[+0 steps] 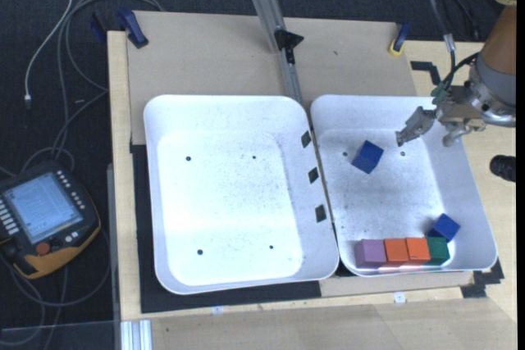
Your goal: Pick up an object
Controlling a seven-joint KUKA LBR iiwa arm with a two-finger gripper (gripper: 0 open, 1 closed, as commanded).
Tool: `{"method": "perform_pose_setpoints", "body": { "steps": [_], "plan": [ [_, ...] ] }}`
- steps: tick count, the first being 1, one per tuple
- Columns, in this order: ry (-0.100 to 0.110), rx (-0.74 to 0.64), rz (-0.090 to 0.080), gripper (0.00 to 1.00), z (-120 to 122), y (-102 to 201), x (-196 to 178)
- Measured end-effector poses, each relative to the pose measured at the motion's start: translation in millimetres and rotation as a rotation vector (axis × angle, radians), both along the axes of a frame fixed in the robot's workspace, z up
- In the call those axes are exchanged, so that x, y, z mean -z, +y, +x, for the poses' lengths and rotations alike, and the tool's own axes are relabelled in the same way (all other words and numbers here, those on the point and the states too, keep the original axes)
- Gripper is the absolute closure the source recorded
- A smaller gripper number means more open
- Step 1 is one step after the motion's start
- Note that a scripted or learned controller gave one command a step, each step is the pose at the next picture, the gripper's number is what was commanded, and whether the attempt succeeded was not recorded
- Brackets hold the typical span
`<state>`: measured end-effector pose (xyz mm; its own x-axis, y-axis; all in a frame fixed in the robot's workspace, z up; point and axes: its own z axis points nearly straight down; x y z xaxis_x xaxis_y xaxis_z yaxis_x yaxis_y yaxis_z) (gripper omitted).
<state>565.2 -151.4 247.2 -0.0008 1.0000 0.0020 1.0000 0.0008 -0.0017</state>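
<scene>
Tool [433,125] hangs open and holding nothing just right of the blue cube [367,156] (tilted on the right bin [344,184] floor). Risk, judged: fingers nudge the cube aside.

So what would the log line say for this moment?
claw: open, over right bin, holding nothing | blue cube: loose, left of claw | cube row: at bin's front wall

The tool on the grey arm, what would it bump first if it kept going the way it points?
Probably the small blue cube lying alone in the right white bin; the tool points down-left toward it, though depth is unclear.
</scene>
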Motion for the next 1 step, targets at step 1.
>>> {"method": "perform_pose_setpoints", "body": {
  "steps": [1],
  "plan": [
    [0.009, -0.002, 0.002, 0.00, 16.9, 49.1, 152.2]
  ]
}}
